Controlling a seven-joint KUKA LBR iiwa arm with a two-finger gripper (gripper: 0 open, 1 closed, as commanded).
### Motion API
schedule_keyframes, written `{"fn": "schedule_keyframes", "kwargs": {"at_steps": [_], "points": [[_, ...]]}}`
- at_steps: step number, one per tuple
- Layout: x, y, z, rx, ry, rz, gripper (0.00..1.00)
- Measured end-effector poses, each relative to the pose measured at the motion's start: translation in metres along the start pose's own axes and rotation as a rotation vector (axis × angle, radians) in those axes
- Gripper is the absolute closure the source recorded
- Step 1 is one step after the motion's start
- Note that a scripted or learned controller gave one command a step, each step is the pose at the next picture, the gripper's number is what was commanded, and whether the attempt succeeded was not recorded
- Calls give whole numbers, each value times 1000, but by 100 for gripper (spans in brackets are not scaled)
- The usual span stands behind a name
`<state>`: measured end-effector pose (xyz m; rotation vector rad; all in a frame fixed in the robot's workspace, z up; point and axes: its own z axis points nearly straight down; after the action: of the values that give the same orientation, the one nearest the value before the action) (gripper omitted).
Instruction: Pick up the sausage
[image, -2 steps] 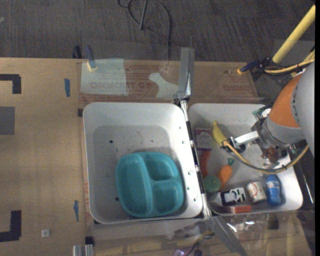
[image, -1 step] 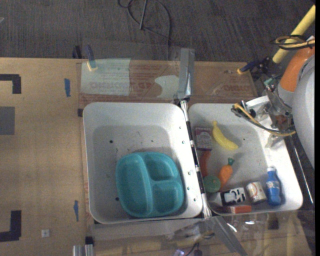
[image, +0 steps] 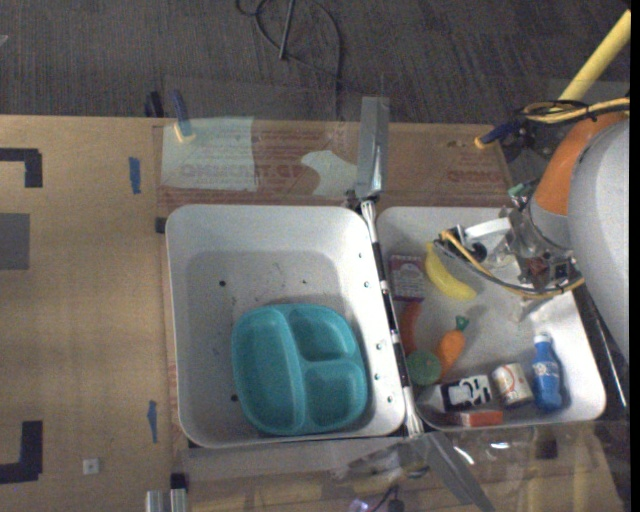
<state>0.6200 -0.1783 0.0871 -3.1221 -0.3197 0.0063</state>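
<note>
Two shallow white bins are seen side by side on the wooden tabletop (image: 80, 330). In the left bin (image: 200, 240) a teal divided plate (image: 300, 368) is laid toward the near right corner. In the right bin (image: 590, 385) several small things are gathered. The sausage (image: 411, 327), a reddish-brown piece, is found against the bin's left wall, just below a small printed packet (image: 406, 276) and just above a green round piece (image: 424, 366). A toy carrot (image: 453, 345) is set just beside the sausage, to its right, tilted. A yellow banana (image: 447, 276) is placed toward the far side of the bin. Along the near wall a black-and-white carton (image: 466, 391), a small can (image: 512, 383) and a blue bottle (image: 546, 373) are lined up, with a flat red piece (image: 478, 418) at the rim.

The arm is reached in from the right, and the gripper (image: 532, 268) is held above the bin's far right part, well apart from the sausage, with cables draped across it. Whether its fingers are open or closed cannot be told, and nothing is seen to be held.
</note>
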Motion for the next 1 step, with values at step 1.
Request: {"fn": "schedule_keyframes", "kwargs": {"at_steps": [1], "points": [[23, 50, -40, -3, 4, 0, 0]]}}
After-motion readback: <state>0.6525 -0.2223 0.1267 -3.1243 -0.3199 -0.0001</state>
